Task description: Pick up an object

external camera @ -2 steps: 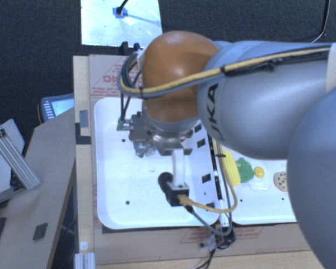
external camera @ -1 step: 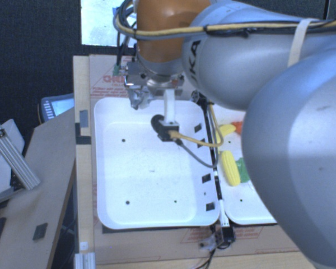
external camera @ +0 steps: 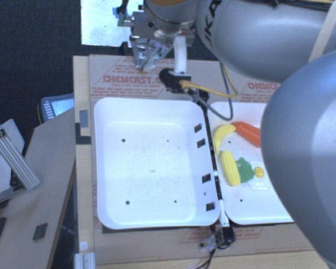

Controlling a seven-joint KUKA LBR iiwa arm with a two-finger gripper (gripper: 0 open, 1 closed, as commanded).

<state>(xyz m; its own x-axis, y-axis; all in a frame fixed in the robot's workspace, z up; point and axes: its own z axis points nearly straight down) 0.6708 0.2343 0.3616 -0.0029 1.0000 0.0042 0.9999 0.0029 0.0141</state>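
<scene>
My gripper (external camera: 144, 60) hangs high over the cardboard behind the left bin's (external camera: 101, 167) far rim. Its fingers are shut and slant down to a point, with nothing between them. The objects lie in the right bin (external camera: 257, 214), well to the right of the gripper and below it. A yellow banana (external camera: 223, 133) sits by the divider, touching an orange carrot (external camera: 248, 131). Nearer the front lie a yellow corn cob (external camera: 231, 167), a green leafy toy (external camera: 246, 170) against it and a small yellow ball (external camera: 259, 172). My arm hides the right part of that bin.
A black hinged divider (external camera: 211, 156) runs between the two bins. Printed cardboard (external camera: 117, 80) lies under them. A metal rail (external camera: 11, 153) and a tablet (external camera: 57, 106) stand left of the bench.
</scene>
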